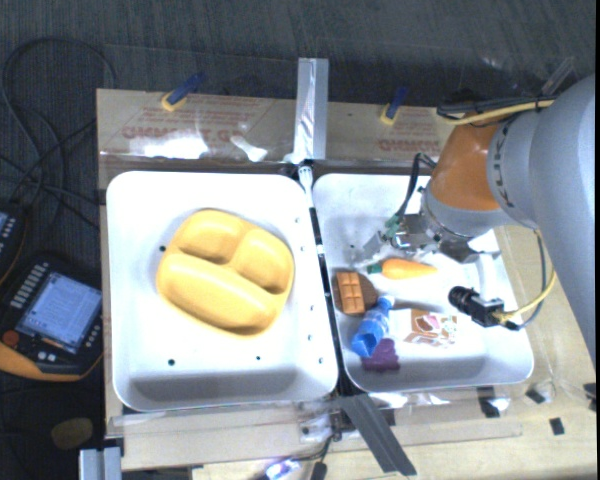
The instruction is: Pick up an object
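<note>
Orange plastic carrot (412,267) lies lengthwise left-right, green top left, just near of the gripper (405,234); fingers' state indiscernible.

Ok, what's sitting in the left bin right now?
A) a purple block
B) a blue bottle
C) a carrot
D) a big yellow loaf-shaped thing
D: the big yellow loaf-shaped thing lies alone in the left bin; the carrot lies in the right bin.

Grey arm (565,168), orange band (465,173), black cables (485,98)
</note>
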Robot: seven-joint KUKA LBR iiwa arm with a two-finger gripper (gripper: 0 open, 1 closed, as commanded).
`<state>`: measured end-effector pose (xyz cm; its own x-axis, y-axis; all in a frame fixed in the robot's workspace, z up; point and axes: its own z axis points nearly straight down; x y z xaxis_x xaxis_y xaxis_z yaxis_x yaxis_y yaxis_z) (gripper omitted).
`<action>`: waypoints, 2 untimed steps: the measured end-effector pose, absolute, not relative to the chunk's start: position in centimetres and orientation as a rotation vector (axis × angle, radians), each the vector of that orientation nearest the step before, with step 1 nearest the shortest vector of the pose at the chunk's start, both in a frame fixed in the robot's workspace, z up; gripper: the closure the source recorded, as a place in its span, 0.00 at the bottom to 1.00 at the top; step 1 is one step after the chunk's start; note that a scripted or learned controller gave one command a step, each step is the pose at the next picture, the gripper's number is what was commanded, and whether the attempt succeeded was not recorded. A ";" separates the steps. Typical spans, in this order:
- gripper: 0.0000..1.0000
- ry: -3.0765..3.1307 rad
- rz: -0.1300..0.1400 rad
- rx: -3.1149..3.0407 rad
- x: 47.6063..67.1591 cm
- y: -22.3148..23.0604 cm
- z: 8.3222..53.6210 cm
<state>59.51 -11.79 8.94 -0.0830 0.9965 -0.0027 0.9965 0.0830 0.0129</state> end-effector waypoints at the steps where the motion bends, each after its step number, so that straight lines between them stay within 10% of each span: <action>1: 0.00 2.293 0.008 2.131 54.7 -9.9 9.0; 2: 1.00 2.292 0.012 2.132 54.8 -9.9 9.9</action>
